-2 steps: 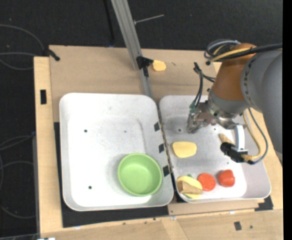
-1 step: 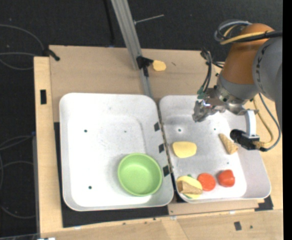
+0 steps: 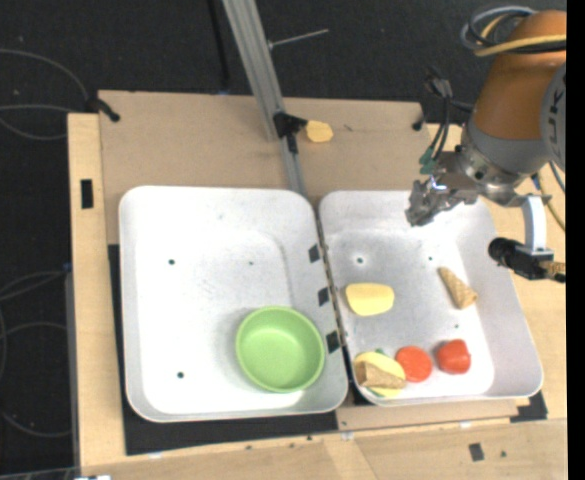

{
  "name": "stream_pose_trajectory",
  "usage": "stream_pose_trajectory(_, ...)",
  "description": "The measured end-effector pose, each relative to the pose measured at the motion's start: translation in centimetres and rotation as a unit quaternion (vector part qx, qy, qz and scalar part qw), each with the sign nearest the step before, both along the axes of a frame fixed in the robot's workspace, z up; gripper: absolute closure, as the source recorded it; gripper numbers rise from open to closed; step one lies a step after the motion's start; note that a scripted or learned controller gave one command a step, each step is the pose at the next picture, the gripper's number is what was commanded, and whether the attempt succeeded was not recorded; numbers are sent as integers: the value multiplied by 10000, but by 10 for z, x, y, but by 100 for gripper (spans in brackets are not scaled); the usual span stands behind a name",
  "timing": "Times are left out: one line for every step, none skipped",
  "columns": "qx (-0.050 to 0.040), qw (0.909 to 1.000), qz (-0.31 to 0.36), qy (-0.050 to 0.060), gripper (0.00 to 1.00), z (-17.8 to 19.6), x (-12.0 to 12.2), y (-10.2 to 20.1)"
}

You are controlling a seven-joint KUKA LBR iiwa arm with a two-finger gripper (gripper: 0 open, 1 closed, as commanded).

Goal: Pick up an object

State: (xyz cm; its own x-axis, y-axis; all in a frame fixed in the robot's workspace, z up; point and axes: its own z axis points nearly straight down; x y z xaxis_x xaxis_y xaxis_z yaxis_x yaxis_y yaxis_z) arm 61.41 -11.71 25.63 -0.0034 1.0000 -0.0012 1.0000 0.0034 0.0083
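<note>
Below the tool [image 3: 424, 211], which hangs over the far edge of the right bin [image 3: 502, 298], you find every candidate for the pick. Whether the tool is parted or closed you cannot tell from this slanted view; nothing shows between its tips.

Nearest to it lies a tan wedge [image 3: 458, 287], toward the near right of the tool, its long axis running obliquely from far-left to near-right. A yellow piece [image 3: 369, 299] rests toward the near left of the tool, close to the wall shared with the left bin [image 3: 162, 268], its long axis roughly across the view. Along the near wall sit a red block [image 3: 454, 356], an orange ball [image 3: 413, 363] just beside it, and a yellow-and-tan item [image 3: 380, 373] in the near left corner, touching or almost touching the ball.

A green bowl [image 3: 280, 348] stands upright in the left bin, well apart from the tool. A small yellow scrap [image 3: 319, 131] lies on the bench [image 3: 192, 138] beyond both bins.

You may judge the wedge the shortest reach: a move toward the near side and slightly right, then down, with the tool turned across the wedge's slanted axis.
</note>
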Motion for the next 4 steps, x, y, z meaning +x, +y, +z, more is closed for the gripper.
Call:
stream_pose_trajectory(4, 10000, 4, 15, 100, 40, 1, -1)
stream_pose_trajectory(0, 10000, 5, 40, 100, 31, -29, 39)
stream_pose_trajectory(2, 10000, 5, 43, 100, 15, -55, 79)
stream_pose_trajectory(3, 10000, 6, 46, 100, -1, -70, 117)
